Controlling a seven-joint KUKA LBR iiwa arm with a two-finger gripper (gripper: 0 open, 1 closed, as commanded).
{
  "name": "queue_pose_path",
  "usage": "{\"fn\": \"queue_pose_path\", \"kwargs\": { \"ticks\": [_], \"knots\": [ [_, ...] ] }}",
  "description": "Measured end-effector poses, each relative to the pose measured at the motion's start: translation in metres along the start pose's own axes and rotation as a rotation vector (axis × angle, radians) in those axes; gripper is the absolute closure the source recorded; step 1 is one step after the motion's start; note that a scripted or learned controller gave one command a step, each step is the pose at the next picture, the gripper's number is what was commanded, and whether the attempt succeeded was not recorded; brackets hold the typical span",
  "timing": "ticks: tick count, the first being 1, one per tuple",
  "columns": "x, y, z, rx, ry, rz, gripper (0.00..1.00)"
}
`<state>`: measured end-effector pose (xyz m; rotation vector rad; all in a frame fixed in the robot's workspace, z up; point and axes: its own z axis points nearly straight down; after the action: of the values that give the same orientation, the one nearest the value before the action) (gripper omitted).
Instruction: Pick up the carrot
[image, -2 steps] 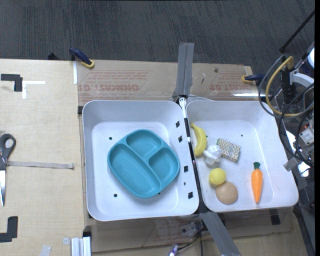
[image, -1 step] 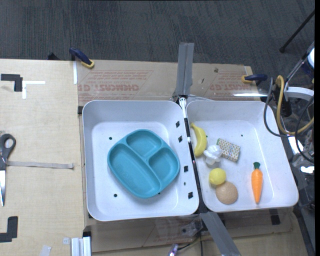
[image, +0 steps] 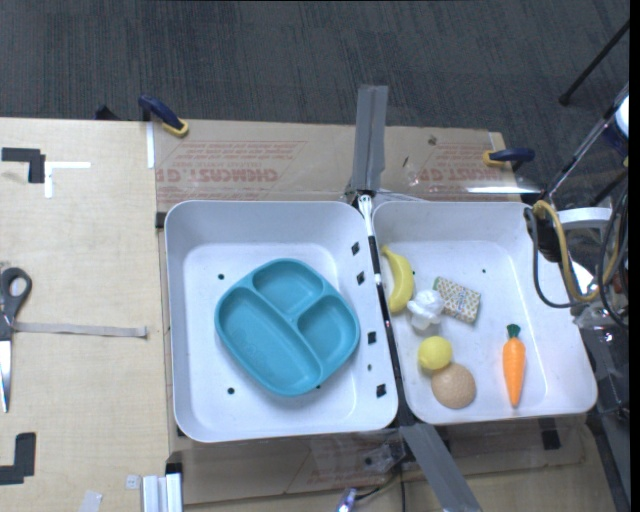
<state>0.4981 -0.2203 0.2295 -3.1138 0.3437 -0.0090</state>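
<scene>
The carrot (image: 513, 368) is orange with a small green top. It lies in the right white bin (image: 480, 225), close to the bin's right wall, with the green end toward the back and the tip toward the front. Nothing touches it. Grey arm parts and looped cables (image: 560, 260) hang just past the bin's right rim.
Left of the carrot in the same bin lie a yellow lemon (image: 434, 352), a tan ball (image: 453, 386), a speckled cracker block (image: 458, 298), a white lump (image: 427, 308) and a banana (image: 398, 280). The left bin (image: 190, 300) holds a blue divided plate (image: 288, 325). Scissors (image: 10, 300) lie at the far left.
</scene>
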Motion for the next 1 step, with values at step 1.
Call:
{"fn": "queue_pose_path", "kwargs": {
  "ticks": [1],
  "knots": [
    [-0.0001,0.0001,0.0001,0.001,-0.001,0.001,0.00]
  ]
}}
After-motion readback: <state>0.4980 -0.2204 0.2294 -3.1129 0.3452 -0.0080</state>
